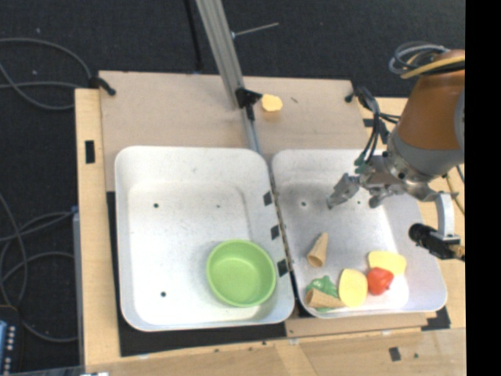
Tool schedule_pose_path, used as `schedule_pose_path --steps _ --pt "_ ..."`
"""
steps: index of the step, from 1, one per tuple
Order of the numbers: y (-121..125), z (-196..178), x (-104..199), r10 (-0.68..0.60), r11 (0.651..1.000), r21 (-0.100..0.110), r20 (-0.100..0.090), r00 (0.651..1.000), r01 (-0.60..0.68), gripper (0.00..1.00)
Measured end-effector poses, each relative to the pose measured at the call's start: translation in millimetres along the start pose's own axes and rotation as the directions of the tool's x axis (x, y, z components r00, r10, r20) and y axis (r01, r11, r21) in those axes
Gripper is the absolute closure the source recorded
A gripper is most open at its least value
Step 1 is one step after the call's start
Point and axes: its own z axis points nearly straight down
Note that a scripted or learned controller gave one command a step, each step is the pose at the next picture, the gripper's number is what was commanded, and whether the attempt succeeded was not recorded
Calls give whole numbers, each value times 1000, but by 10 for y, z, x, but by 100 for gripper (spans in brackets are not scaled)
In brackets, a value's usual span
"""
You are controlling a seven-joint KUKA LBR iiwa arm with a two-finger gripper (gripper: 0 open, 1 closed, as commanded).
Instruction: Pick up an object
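Two bins on the desk (180,108), and the pickable stuff sits in the right bin (313,171) near its front edge: a tan cone (317,249), a red piece (379,280) w/ a yellow block (388,262) behind it, a yellow oval (353,287), plus a 2nd cone w/ green bits (320,293). We see the gripper (358,193) spread wide, holding nothing, over bare bin floor; the tan cone lies toward the front-left of it, well apart. Left bin (156,178) has a green bowl (241,272). No readable labels anywhere.

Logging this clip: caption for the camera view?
Open claw above right bin holding toy food; green bowl in left bin.
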Motion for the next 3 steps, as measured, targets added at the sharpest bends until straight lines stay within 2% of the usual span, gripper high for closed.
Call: schedule_pose_path --steps 1,3 --pt "1 -1 0 1 1000 -1 0 1000 -1 0" --pt "31 1132 -127 6 1000 6 4 1000 -6 0"
